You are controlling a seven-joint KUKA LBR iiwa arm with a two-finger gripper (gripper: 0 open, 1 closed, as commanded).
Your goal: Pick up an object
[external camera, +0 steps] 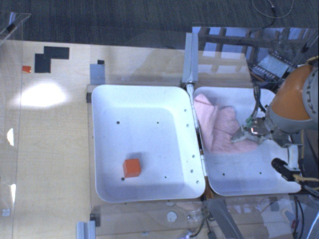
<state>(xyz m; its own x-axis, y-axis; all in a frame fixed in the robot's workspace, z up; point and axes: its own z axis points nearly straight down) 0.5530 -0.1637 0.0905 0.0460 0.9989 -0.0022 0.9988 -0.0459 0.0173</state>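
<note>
Pink cloth [217, 127], crumpled, is seen in the right bin [249, 183], toward its 9 o'clock side against the dividing wall. It is judged light, soft and limp; a raised fold would be pinched best. The gripper [247, 133] is set at the cloth's 3 o'clock edge; its state cannot be told. An orange block [132, 167], judged rigid, lies at 7 o'clock in the left bin [107, 98].

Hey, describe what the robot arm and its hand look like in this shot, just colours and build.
The arm is a rounded, bulky body with a broad orange band and grey casing below it. A thin dark cable runs down beside it toward the wrist. The hand is small, metallic grey, with slim pale fingers. Finer markings are too small to tell.
</note>
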